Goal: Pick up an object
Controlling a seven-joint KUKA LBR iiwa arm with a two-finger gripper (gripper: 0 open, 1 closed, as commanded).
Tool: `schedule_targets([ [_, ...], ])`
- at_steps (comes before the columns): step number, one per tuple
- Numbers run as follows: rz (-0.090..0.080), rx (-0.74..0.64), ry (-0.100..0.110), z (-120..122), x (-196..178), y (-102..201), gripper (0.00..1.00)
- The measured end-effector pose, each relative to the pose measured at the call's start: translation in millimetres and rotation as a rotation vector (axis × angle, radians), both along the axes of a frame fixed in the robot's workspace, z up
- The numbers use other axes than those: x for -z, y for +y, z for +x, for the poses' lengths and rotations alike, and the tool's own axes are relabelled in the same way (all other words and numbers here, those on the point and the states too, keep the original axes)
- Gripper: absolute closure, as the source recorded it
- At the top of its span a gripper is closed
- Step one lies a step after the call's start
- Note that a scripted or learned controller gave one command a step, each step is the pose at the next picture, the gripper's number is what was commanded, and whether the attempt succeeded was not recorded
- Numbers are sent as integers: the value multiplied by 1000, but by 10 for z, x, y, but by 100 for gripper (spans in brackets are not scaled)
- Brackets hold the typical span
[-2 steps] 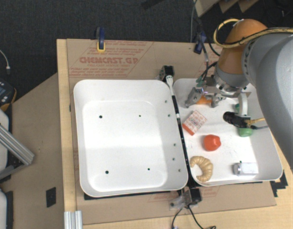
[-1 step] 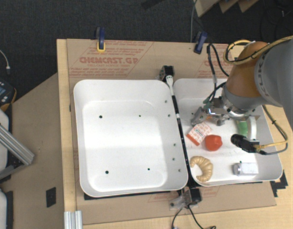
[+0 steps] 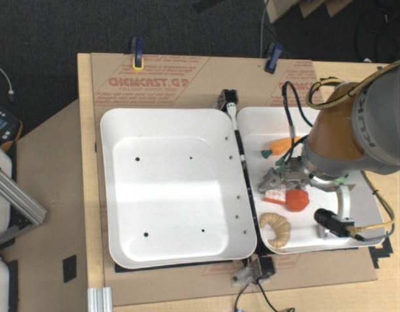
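Objects for the picking all sit in the right bin (image 3: 382,203), and we've got a few to choose from. Nearest us along the front edge lies a tan croissant (image 3: 276,228), curled like a crescent. Just behind it and to the right sits a round red piece (image 3: 297,200), maybe a tomato, though we can't be sure at this size. Further back, an orange carrot-like piece (image 3: 283,145) lies with something small and green (image 3: 266,153) at its left tip. Beside the red piece we spot a small whitish item with a red edge (image 3: 275,195), right under the gripper (image 3: 278,177).

And there's the arm (image 3: 356,129), grey with its orange band, reaching in from the right and hanging low over the middle of that bin. We cannot tell how the gripper is set; the metal parts blur together. The left bin (image 3: 170,184) lies alongside on the desk (image 3: 89,174), two blue clamps (image 3: 137,51) at the rear edge.
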State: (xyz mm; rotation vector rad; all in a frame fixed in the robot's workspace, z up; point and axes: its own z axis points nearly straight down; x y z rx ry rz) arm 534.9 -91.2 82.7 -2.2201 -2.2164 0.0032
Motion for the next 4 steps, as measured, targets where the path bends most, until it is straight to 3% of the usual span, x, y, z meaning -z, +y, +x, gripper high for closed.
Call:
schedule_targets([
  [1,-1,-1,-1,12,1,-3,0],
  [2,-2,-3,-7,-557,-1048,235,0],
  [3,-2,-1,-1,-553,-994,227,0],
  [4,-2,-1,2,-146,-299,-12,0],
])
